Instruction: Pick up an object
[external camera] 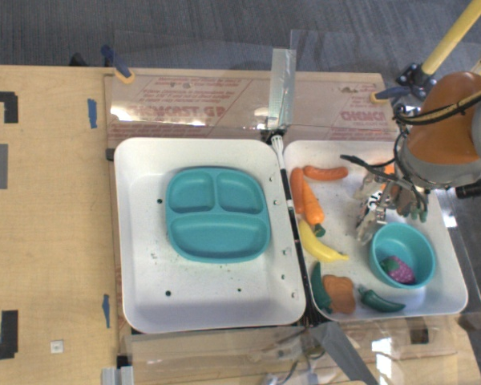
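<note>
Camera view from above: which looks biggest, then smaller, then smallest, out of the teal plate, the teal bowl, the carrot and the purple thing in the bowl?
1. Teal divided plate
2. Teal bowl
3. Carrot
4. Purple thing, smallest and partly hidden by the bowl's wall.

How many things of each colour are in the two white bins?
Teal: 2, the divided plate and the bowl
Orange: 3, the carrot, the sausage-shaped piece and the rounded piece
Yellow: 1, the banana
Green: 1, the pepper
Purple: 1, the piece in the bowl
Total: 8
</note>
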